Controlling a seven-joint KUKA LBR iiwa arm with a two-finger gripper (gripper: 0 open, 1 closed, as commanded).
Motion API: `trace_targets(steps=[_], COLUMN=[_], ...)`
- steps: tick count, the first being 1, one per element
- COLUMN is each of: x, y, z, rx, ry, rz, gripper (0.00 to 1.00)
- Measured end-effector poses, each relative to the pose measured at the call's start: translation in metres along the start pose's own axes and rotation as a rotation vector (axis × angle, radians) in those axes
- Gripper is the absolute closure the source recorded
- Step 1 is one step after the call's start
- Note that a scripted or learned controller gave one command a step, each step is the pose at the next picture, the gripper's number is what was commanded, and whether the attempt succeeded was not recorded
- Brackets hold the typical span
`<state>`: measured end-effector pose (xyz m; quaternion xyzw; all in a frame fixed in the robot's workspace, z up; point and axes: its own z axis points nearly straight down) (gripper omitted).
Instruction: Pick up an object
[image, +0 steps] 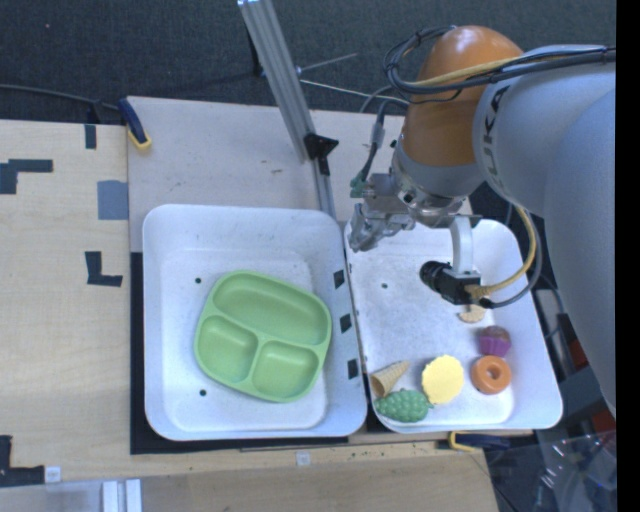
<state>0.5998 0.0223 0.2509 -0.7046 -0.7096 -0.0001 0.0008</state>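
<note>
Toys (442, 380) fill right bin (400, 290); green tray (263, 335) fills left; gripper (368, 232) state unclear

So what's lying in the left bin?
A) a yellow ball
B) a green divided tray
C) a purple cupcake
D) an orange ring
B: the green divided tray lies alone in the left bin; the small toys sit along the near edge of the right bin.

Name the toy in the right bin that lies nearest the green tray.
The cone-shaped toy; it lies leftmost in the toy cluster, closest to the green tray.
</note>
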Motion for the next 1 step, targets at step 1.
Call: trace_targets(steps=[1], x=[0.0511], y=[0.0074], z=[0.0001], rx=[0.000], ry=[0.000], rz=[0.000], gripper=[1.00])
